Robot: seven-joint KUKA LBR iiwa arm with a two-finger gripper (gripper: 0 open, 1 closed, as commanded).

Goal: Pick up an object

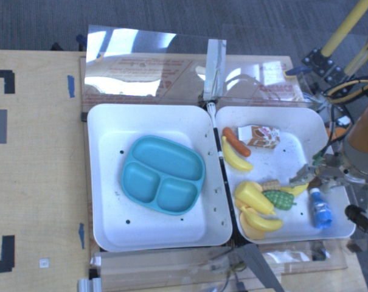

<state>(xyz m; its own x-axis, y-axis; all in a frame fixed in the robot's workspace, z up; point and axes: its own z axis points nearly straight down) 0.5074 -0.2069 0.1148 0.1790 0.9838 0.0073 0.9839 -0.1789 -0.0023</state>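
Note:
The right bin (287,121) holds several toy items. An orange carrot (237,142) and a yellow banana (234,157) lie near its left wall, with a printed snack packet (262,136) behind them. A yellow pepper (254,197), a green bumpy piece (279,199) and another yellow fruit (260,222) sit at the front. A blue bottle (320,211) lies at the front right. My gripper (308,175) hangs low at the bin's right side, just above a small yellow piece (298,190) and behind the bottle. I see nothing held in it.
The left bin (104,163) holds a blue divided plate (163,174). A clear panel (147,66) stands behind both bins. Yellow and black hardware with cables (336,72) crowds the far right. The arm's wrist (357,151) overhangs the right bin's rim.

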